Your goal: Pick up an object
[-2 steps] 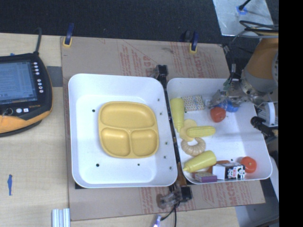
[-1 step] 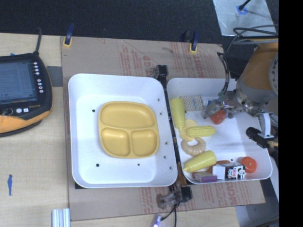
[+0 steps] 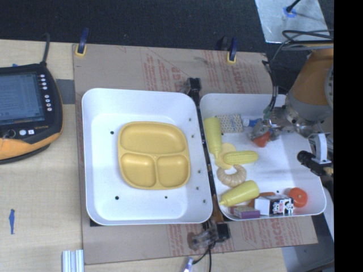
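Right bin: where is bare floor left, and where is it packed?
Bare floor lies in the right bin between the corn cob and the orange ball, under the gripper. Its left side and front edge are crowded. The left bin is bare around the yellow tray.

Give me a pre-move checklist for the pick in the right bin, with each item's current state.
1. Gripper over the right bin: ok, low at its upper part.
2. Something held: cannot tell; a small red object lies right at the tip.
3. Targets available: ok; yellow bottles, corn cob and ring are clustered at the bin's left side.
4. Targets separated: not ok, they touch and overlap.
5. Left bin contents settled: ok, yellow divided tray lies flat.
6. Cables near the arm: cannot tell if they snag.
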`<state>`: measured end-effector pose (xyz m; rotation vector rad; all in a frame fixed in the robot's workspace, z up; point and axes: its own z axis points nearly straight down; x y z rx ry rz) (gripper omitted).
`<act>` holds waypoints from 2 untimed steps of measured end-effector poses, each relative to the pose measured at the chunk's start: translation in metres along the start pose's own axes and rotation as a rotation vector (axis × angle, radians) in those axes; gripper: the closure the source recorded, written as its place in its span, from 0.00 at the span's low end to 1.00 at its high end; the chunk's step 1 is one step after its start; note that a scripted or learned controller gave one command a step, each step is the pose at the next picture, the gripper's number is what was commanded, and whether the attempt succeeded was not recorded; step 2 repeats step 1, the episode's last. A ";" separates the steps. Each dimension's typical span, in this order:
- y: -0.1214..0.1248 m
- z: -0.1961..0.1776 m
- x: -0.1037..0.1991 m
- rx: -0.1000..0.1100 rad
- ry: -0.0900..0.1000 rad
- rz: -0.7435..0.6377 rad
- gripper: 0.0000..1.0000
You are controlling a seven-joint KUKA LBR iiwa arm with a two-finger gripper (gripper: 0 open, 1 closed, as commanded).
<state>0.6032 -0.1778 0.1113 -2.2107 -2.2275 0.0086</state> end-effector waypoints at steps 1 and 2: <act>0.018 -0.062 0.085 -0.003 0.001 0.001 1.00; 0.018 -0.062 0.085 -0.003 0.001 0.001 1.00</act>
